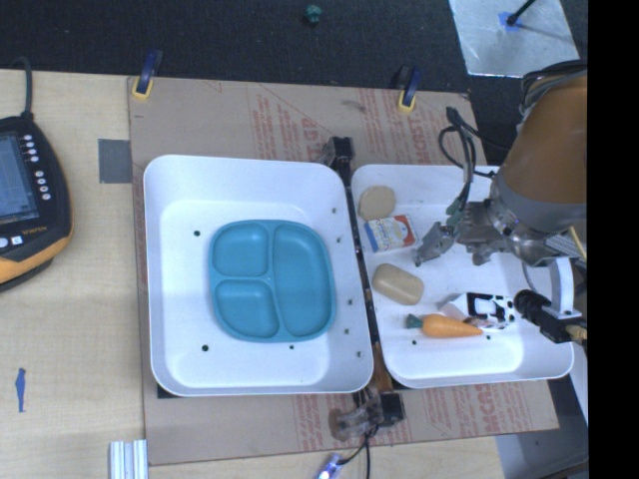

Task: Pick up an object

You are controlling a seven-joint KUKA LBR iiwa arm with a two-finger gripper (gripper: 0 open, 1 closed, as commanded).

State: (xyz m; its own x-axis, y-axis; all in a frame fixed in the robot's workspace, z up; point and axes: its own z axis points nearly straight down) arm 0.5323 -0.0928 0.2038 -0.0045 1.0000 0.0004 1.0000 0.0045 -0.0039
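From above, the left bin [160, 267] holds a blue divided plate [272, 279] at its centre. The right bin [539, 367] carries a round tan piece [377, 203] near its far left corner, a small milk carton [389, 233] just beside it, a tan potato-like piece [397, 284] along the left edge, a carrot [447, 326] by the near edge, and a black-and-white toy [491, 308] just beside the carrot. The gripper [461, 239] hangs over the bin's middle with nothing visibly between its fingers; how far open it is, I cannot tell.
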